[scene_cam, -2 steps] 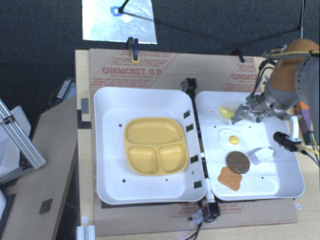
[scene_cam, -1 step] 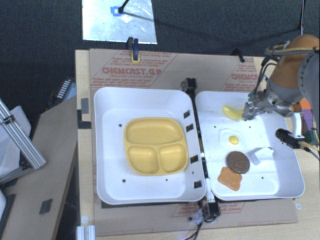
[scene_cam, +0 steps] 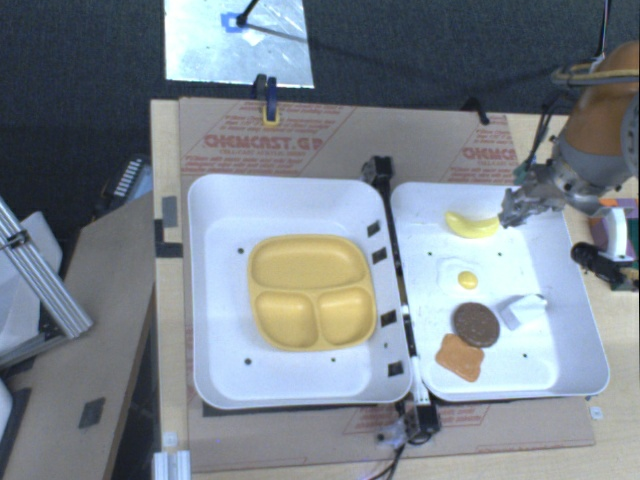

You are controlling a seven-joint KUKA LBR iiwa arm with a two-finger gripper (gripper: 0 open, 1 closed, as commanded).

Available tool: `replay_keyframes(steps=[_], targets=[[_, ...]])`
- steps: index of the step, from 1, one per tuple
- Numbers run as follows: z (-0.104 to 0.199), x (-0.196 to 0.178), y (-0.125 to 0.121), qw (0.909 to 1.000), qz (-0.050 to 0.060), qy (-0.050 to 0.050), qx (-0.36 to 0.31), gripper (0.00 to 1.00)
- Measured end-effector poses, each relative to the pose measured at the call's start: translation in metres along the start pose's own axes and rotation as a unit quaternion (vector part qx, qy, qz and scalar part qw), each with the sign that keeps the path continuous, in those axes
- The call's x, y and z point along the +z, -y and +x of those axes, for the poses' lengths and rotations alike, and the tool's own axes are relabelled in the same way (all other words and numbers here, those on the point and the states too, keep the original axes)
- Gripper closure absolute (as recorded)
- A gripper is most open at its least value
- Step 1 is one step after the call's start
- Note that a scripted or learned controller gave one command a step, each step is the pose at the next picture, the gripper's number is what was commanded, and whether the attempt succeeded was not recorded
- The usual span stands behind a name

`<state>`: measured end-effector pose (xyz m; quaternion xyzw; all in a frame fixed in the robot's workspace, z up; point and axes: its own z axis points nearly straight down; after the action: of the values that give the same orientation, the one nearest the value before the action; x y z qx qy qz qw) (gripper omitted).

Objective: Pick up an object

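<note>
Nearest me in the right white bin [scene_cam: 575, 343] I see a tan toast-shaped piece [scene_cam: 460, 357], then a round brown patty [scene_cam: 475, 324] beside a small white block [scene_cam: 520, 310]. Further back lies a white fried egg with yellow yolk [scene_cam: 463, 276]. The left white bin [scene_cam: 215, 298] holds a yellow three-compartment plastic tray [scene_cam: 308, 291]. At the far end, a yellow banana [scene_cam: 471, 225] lies just beside the grey gripper [scene_cam: 519, 208]; I cannot tell how its jaws stand.
</note>
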<state>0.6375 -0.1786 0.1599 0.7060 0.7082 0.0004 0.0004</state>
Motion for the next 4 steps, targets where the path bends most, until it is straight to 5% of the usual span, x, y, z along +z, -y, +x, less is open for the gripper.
replay_keyframes(steps=[1, 2, 4], targets=[[-0.003, -0.054, -0.011, 1.0, -0.002, 0.001, -0.001, 1.0], [-0.003, -0.063, -0.012, 1.0, -0.001, 0.0, -0.001, 1.0], [0.093, -0.047, 0.016, 1.0, 0.0, 0.0, -0.002, 1.0]])
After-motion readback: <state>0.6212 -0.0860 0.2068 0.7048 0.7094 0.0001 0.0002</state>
